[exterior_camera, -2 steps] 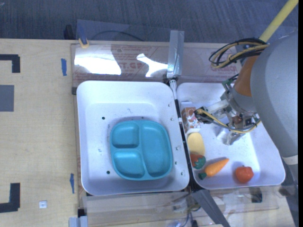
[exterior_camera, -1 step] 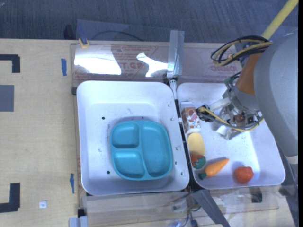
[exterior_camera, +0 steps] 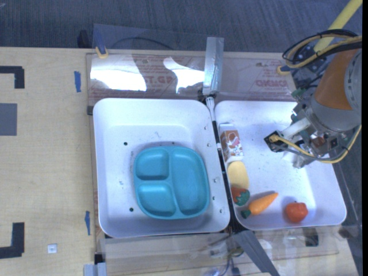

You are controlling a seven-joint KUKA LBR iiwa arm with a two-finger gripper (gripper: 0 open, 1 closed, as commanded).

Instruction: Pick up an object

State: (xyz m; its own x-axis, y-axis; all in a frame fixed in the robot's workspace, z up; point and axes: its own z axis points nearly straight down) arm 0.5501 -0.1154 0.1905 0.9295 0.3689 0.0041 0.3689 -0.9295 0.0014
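The right bin [exterior_camera: 322, 117] holds several small things along its left and front sides. A white and brown carton [exterior_camera: 230, 142] lies by the left wall, with a yellow rounded piece [exterior_camera: 238, 174] just in front of it. Below that sits a red and green piece [exterior_camera: 240, 197], then an orange carrot [exterior_camera: 262, 202] and a red tomato [exterior_camera: 296, 211] near the front wall. My gripper [exterior_camera: 303, 154] hangs over the right half of this bin, apart from all of them and above and slightly right of the tomato.
The left bin [exterior_camera: 115, 125] contains a blue divided plate [exterior_camera: 171, 181]. A metal post [exterior_camera: 213, 68] stands at the back between the two bins. The arm's orange band [exterior_camera: 336, 85] and yellow cables reach in at the upper right.
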